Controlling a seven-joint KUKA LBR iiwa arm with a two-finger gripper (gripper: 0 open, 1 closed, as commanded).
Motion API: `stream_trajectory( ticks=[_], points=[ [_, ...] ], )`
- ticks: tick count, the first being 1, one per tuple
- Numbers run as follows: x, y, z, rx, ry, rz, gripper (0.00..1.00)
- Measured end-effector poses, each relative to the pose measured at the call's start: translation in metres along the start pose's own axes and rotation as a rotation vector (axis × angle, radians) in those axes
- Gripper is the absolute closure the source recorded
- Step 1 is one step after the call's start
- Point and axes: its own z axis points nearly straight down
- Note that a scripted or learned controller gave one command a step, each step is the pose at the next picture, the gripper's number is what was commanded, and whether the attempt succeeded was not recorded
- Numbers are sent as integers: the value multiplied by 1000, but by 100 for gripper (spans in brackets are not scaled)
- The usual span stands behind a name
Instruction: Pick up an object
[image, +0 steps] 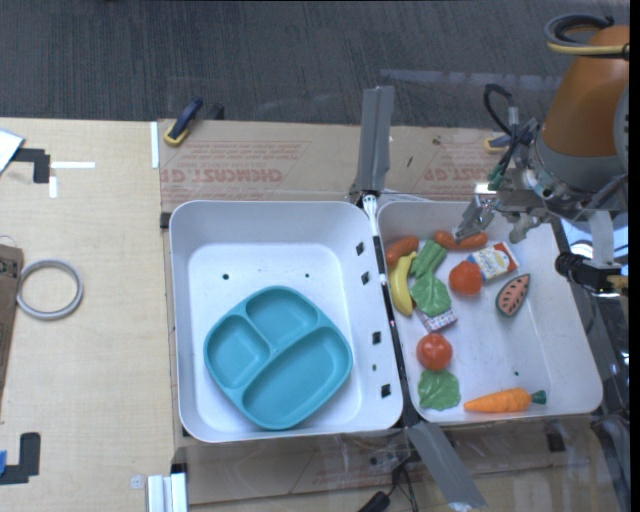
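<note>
Tool (478, 222) sits above the sausage (470, 240); finger state cannot be determined. Sausage appears light, smooth, slippery: grip across its middle.

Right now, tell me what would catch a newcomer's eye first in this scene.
The big blue divided plate lying alone in the left bin stands out first. Next comes the bright jumble of toy food in the right bin: a banana, two tomatoes, a carrot near the front edge and a watermelon slice. The arm's orange band looms at upper right, its gripper over that bin's far end.
</note>
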Motion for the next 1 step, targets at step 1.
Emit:
stream_trajectory(
  ticks=[1],
  points=[
    [29,-133,44,1,0,120,0]
  ],
)
